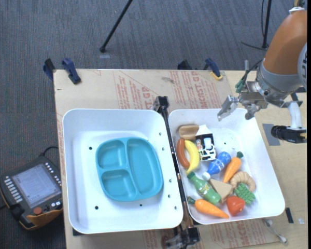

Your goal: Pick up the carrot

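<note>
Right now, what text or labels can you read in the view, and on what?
Board: red printed lettering, upside down and too blurred to read.
Black-and-white box: markings, not legible.
Pendant: screen and keys too small to read.
Nothing else carries readable text.

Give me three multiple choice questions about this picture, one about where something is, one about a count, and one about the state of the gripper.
1. Where is the blue divided plate?
A. in the left bin
B. in the right bin
C. on the floor

2. How many carrots lie in the right bin?
A. none
B. one
C. two

3. What is the gripper doing?
A. gripping a carrot
B. hanging open over the right bin's far edge, holding nothing
C. resting on the plate

Answers:
1. A, the plate sits alone in the left bin.
2. C, one carrot lies beside the blue bottle and another carrot near the front edge.
3. B, its fingers are spread with nothing between them.
</note>
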Robot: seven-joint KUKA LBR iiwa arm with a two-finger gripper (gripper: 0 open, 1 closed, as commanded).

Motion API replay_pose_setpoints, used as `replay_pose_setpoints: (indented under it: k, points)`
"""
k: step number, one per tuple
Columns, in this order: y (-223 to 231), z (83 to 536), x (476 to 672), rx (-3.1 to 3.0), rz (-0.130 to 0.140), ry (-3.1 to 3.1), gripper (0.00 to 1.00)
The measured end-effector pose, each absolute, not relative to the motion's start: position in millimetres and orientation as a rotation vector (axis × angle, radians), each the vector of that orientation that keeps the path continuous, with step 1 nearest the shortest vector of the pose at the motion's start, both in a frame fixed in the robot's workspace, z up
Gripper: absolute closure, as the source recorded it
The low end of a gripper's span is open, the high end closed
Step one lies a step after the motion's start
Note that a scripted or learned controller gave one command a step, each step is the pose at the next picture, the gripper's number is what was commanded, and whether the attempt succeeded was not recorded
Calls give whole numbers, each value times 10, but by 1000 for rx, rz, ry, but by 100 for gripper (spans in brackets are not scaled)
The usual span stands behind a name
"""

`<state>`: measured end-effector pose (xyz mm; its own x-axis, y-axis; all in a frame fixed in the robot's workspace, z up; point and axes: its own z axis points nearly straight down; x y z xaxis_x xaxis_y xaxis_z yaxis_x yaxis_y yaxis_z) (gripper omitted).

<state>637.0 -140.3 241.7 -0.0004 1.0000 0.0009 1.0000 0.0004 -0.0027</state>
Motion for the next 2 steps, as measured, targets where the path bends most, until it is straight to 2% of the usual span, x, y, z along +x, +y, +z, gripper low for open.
replay_pose_setpoints:
  k: [1,2]
  points:
    - [-2008,975,5810,-2041,4,-2381,0]
    - [-1787,875,5441,-1920,0,-2482,0]
